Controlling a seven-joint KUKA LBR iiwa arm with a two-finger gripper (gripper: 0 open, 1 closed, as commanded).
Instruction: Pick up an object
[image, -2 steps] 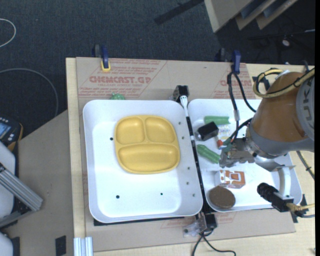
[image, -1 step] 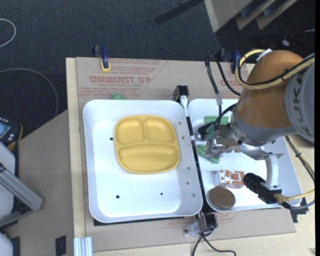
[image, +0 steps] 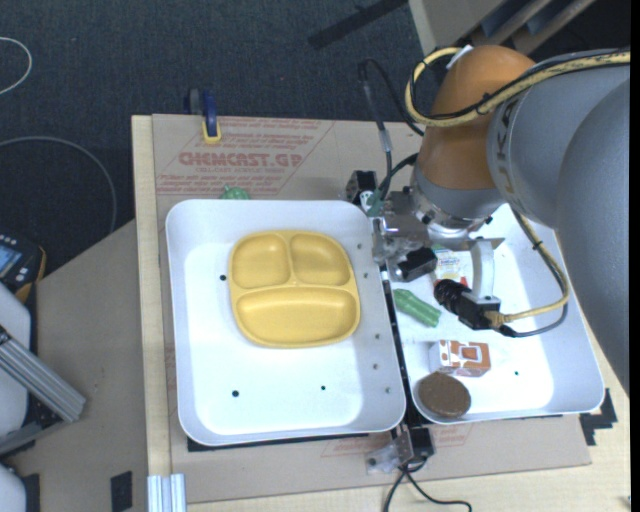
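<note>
can't tell how my gripper is set, and parked this close to the green piece it might just nudge it away

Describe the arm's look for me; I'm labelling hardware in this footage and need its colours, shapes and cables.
The arm is a thick, rounded grey body with a glossy orange band above the wrist. Yellow and black cables loop around that band. Below sits a silver metal wrist carrying the gripper, which has dark parts. Another yellow-and-black cable curves down to a black connector.
</note>
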